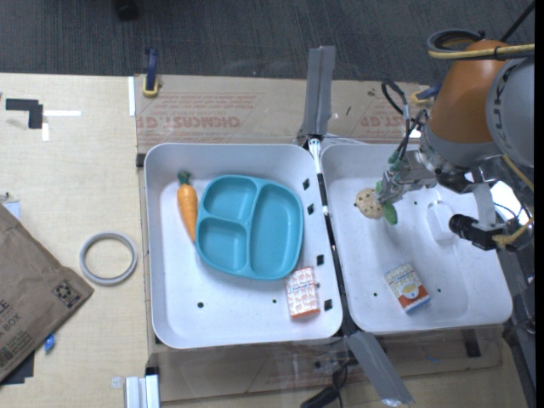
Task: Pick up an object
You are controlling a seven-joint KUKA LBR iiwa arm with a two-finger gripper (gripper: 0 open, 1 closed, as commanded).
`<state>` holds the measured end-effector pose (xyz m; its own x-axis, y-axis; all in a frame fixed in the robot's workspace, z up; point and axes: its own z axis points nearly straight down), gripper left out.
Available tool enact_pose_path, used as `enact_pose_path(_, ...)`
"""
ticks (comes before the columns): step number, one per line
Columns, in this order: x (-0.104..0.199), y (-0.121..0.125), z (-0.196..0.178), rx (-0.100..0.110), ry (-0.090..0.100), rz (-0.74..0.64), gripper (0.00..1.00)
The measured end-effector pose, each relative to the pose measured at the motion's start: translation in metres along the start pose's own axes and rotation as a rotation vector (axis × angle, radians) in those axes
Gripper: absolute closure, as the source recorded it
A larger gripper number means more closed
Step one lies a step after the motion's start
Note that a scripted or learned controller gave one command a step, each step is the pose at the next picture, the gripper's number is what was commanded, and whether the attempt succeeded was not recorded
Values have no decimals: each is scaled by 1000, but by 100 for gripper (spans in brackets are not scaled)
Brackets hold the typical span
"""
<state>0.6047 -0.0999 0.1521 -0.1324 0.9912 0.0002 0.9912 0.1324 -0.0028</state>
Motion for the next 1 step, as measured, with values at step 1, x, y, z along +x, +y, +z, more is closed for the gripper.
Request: enact_pose_path(1,-17,10,-69,-2,-2,77,100)
